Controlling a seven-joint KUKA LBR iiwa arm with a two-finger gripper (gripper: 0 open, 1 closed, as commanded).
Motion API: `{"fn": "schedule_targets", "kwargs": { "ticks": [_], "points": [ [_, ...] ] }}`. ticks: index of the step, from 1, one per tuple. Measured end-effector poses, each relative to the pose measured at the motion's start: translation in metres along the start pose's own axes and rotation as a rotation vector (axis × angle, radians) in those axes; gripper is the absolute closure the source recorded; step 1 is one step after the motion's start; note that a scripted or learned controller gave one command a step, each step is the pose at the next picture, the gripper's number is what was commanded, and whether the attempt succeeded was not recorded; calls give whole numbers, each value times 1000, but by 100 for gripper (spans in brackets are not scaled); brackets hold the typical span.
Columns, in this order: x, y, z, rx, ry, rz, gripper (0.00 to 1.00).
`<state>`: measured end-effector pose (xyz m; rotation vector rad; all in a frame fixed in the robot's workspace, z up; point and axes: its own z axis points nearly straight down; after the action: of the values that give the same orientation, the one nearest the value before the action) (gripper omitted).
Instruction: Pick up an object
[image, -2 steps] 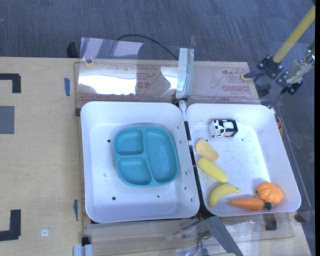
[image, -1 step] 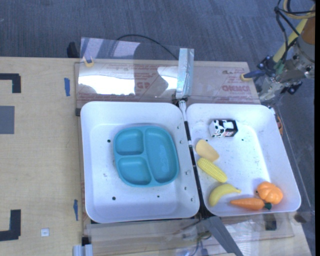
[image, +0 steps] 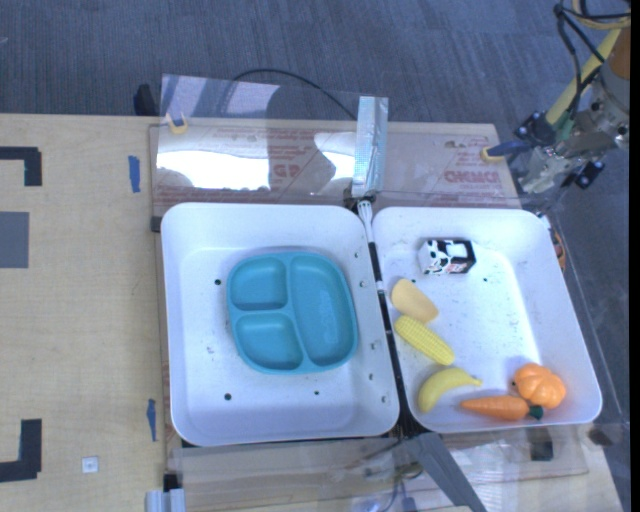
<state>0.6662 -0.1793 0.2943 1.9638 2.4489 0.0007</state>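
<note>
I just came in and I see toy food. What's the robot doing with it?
Nothing is being held yet. The gripper is up past the far corner of the right bin, away from the toys. In that bin lie a little cow, a corn cob, a banana, a carrot and a small pumpkin. The left bin holds a blue divided plate.

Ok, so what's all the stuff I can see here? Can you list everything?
Bins: two, white, side by side on the bench.
Divided plate: one, teal, in the left bin.
Toy cow: one, black and white, right bin, far end.
Lemon-like piece: one, pale yellow, right bin.
Corn: one, yellow, beside it.
Banana: one, yellow, near end.
Carrot: one, orange, near edge.
Pumpkin: one, orange, near right corner.
Pincer: one, grey metal, beyond the right bin's far corner.
</note>
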Motion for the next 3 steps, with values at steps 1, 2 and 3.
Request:
{"fn": "schedule_targets", "kwargs": {
  "ticks": [1, 2, 3],
  "points": [
    [-36, -6, -91, -8, -6, -9, 100],
    [-30, -5, -50, 4, 3, -131, 100],
    [-43, -8, -46, 4, 2, -147, 100]
  ]
}}
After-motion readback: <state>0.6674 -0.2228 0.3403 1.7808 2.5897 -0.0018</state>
